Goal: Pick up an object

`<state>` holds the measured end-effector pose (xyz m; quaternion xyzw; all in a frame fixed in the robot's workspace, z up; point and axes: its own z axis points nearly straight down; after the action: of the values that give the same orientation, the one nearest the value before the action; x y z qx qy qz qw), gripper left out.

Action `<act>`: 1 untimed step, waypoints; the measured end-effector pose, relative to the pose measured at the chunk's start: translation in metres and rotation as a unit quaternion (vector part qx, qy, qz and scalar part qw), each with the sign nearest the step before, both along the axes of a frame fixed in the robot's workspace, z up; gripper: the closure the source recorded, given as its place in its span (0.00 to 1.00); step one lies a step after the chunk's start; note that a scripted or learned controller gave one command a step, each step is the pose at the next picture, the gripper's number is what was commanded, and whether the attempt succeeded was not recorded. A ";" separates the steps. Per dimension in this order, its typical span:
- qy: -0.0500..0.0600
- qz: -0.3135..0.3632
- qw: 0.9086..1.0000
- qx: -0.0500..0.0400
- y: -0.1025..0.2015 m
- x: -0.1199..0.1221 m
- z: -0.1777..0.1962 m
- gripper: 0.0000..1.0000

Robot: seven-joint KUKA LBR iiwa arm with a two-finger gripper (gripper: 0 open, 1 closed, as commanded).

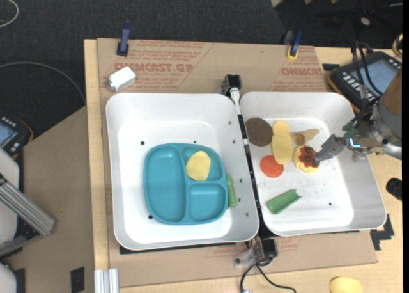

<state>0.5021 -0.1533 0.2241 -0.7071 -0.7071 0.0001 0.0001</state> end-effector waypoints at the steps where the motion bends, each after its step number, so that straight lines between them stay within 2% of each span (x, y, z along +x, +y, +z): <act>1: -0.002 0.000 1.000 -0.001 0.000 0.001 0.011 1.00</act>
<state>0.5030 -0.1534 0.2349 -0.7070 -0.7072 -0.0006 -0.0015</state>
